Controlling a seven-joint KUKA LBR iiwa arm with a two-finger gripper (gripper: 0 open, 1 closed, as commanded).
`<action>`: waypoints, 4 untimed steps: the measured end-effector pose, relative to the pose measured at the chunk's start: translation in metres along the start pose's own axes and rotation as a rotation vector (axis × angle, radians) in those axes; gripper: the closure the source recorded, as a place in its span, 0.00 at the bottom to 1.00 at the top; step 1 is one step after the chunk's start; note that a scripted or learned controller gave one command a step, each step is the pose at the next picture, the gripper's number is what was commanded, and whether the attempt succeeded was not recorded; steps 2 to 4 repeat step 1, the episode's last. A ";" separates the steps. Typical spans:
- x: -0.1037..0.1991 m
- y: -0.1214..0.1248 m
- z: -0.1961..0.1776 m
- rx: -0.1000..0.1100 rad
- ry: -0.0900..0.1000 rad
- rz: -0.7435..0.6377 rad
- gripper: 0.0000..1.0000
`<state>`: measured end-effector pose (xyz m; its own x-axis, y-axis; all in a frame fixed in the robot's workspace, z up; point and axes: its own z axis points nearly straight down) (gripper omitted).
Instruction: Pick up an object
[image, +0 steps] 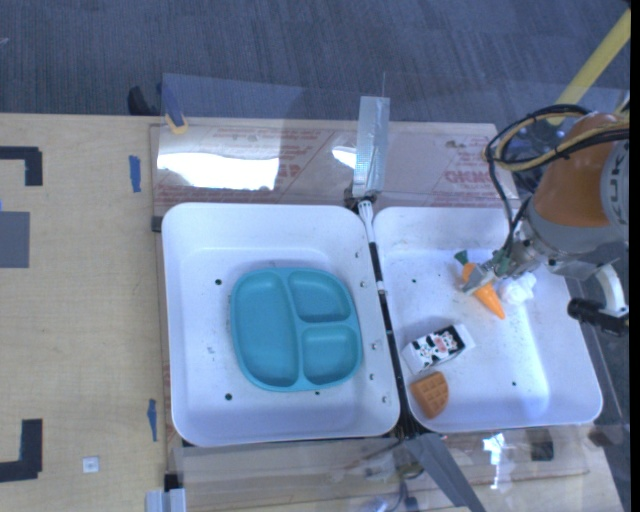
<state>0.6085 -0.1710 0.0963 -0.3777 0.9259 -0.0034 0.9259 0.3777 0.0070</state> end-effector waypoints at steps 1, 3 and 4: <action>0.042 0.025 -0.124 0.001 0.001 0.116 1.00; 0.042 0.025 -0.124 0.001 0.001 0.116 1.00; 0.042 0.025 -0.124 0.001 0.001 0.116 1.00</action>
